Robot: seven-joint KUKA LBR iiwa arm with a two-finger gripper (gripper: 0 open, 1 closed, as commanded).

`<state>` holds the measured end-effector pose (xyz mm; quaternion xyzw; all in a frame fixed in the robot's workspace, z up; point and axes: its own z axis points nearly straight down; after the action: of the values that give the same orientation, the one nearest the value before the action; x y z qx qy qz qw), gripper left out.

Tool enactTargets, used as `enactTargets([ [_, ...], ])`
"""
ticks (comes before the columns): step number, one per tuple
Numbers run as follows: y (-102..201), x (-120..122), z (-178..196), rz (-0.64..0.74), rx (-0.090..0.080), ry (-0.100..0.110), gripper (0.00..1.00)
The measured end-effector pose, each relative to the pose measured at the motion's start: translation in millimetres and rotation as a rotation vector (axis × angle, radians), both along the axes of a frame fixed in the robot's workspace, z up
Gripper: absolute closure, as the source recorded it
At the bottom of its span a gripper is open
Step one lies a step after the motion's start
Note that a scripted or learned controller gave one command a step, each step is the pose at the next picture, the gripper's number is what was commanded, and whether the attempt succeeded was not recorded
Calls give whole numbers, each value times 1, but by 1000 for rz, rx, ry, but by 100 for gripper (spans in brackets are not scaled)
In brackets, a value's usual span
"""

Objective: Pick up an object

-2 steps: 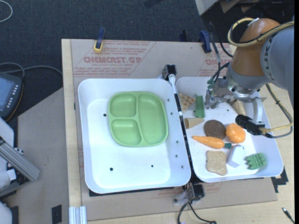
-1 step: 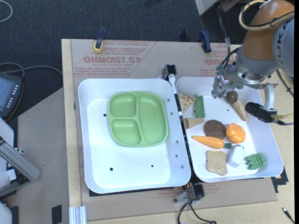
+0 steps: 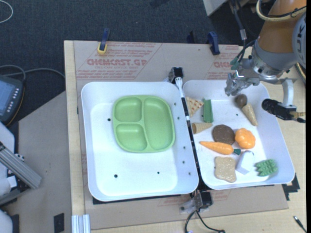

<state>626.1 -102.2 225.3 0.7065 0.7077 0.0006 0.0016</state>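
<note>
The grey arm with its orange band reaches in from the right, and its end effector [image 3: 235, 87] hangs over the far corner of the right-hand shallow white bin [image 3: 284, 152]; whether it is released or clenched, I cannot tell from up here. Just beside it, toward the near side, lies a small brown rounded piece [image 3: 241, 100], with a tan cone-shaped piece [image 3: 250, 113] right next to it. That pair looks like the likeliest target.

Trouble spots? Those two sit so near each other that a descent could catch both, or nudge one aside and close on nothing. The bin's far wall is close too, so a slightly off approach may clip the rim.

Further in, things crowd: an orange plastic carrot [image 3: 217, 147] against a dark brown round patty [image 3: 223, 133], an orange fruit [image 3: 245, 138], a tan bread slice [image 3: 225, 169]. The left-hand white bin [image 3: 95, 130] carries a light green divided plate [image 3: 144, 123], well apart.
</note>
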Motion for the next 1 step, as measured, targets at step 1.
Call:
enactTargets([
  [1,42,-24,-8,3,4,11,100],
])
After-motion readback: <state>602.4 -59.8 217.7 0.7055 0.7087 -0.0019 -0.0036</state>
